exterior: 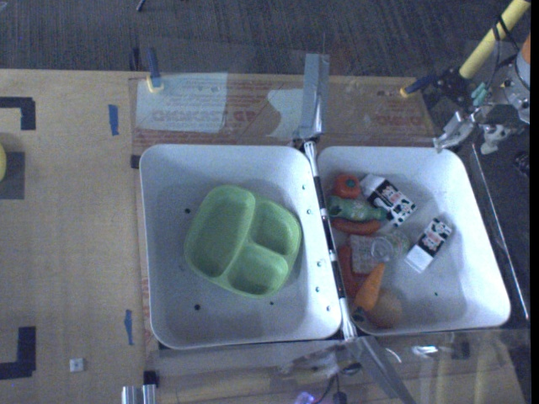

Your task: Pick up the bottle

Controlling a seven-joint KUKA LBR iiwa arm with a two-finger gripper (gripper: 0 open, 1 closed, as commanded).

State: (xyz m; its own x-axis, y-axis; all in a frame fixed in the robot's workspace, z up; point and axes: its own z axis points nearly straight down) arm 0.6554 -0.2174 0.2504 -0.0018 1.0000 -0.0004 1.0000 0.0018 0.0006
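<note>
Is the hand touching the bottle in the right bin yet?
Apart. The camera view shows the hand above the right bin's far corner, with bare bin floor between it and the clear bottle.

We see a tan wooden counter under dim, bluish light. Beyond the counter's far edge lies dark grey carpet. On the counter, black corner marks and blue tape strips sit left of a flattened cardboard sheet.

Red lettering on the cardboard behind the bins appears upside down (too blurred to read).
</note>
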